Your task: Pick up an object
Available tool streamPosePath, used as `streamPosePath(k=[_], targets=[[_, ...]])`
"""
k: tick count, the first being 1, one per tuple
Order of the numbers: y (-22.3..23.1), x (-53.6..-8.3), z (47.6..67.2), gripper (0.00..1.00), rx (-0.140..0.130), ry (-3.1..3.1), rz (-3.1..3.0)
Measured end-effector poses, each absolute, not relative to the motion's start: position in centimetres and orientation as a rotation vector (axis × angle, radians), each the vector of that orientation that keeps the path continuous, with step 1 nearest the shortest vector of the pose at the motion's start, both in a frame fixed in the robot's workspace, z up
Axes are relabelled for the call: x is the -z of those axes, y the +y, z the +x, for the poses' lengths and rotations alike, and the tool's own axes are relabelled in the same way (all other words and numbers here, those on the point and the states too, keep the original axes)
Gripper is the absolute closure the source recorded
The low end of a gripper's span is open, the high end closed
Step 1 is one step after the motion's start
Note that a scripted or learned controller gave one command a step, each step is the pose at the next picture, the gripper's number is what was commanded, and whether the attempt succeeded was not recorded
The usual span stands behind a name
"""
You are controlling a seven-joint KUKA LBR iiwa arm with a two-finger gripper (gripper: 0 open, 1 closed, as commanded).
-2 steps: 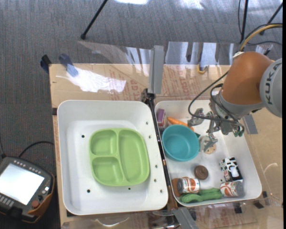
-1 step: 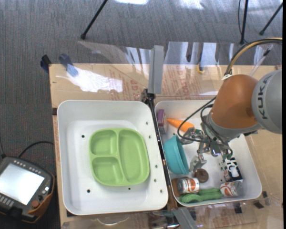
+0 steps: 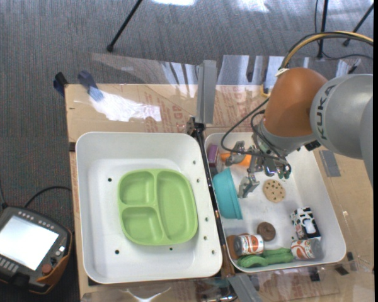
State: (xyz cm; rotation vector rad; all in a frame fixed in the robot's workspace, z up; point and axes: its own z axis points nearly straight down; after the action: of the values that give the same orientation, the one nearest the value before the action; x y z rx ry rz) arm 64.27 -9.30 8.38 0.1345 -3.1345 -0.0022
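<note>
Your gripper hangs low over the right bin, toward its far-left part, with the orange-banded wrist directly above it. From this slant you cannot tell whether it is open or closed, and nothing shows as held in it.

Every candidate lies in that bin. The two nearest flank the gripper: the teal bowl just beside it on the view's left, tipped up on edge against the bin's inner wall, and the speckled cookie just beside it on the view's right, lying flat. An orange piece sits near it on the far side.

The relation that matters is the bowl's rim. Its long axis runs from the far side toward the camera, roughly along the wall, so a grasp there probably needs to close across the rim from left to right in the view. The flat cookie offers little to pinch.

Farther toward the camera lie a brown disc, a can and a green toy, all well apart from the gripper. The left bin holds a green divided plate, out of reach for now.
</note>
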Motion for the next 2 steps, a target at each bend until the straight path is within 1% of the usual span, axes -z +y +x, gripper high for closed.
streamPosePath(k=[1,2], targets=[[-8.39,-8.48,64.41,0.00,-0.001,-3.138,0.061],[-8.26,-9.25,64.51,1.00,-0.002,-3.138,0.067]])
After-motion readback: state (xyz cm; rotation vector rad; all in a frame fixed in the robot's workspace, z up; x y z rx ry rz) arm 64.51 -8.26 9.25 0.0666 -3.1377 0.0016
